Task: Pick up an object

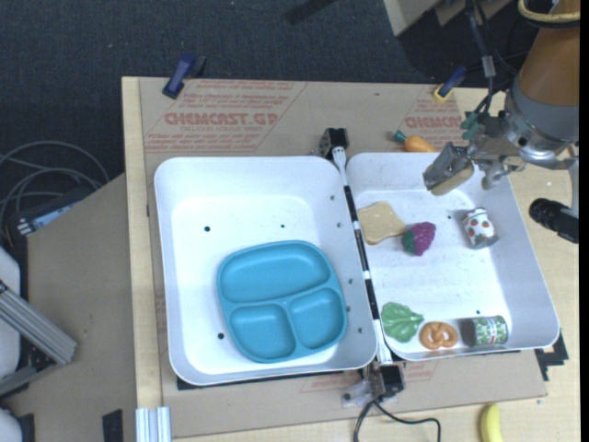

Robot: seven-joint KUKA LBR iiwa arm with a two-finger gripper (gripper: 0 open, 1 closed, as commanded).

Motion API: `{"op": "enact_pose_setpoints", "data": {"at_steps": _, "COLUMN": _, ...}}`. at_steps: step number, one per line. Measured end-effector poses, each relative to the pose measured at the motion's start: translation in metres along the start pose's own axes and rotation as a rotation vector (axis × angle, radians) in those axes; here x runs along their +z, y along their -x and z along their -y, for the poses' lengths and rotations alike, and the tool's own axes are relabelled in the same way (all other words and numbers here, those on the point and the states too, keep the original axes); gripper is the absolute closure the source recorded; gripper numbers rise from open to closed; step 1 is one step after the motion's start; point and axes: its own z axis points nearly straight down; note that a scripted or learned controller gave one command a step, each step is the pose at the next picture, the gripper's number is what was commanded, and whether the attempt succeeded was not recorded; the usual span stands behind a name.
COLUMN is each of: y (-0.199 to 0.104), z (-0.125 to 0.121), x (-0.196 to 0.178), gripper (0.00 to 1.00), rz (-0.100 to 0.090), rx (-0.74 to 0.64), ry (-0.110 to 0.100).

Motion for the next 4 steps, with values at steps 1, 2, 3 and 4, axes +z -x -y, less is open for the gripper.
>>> {"op": "enact_pose_setpoints", "data": {"at_steps": 1, "y": 0.003, "z": 0.029, "x": 0.176, "gripper": 0.0, "rz": 0.0, "rx": 0.001, "ry": -0.003}}
{"op": "enact_pose_setpoints", "data": {"at_steps": 2, "y": 0.02, "z": -0.004, "x": 0.189, "gripper": 0.0, "rz": 0.0, "rx": 0.001, "ry": 0.002}}
{"op": "enact_pose_setpoints", "data": {"at_steps": 3, "y": 0.02, "z": -0.004, "x": 0.18, "gripper": 1.0, "rz": 0.001, "rx": 0.001, "ry": 0.003}}
{"op": "enact_pose_setpoints", "data": {"at_steps": 4, "y": -0.041, "z": 0.059, "x": 0.09, "gripper": 1.0, "rz": -0.001, "rx": -0.001, "ry": 0.0}}
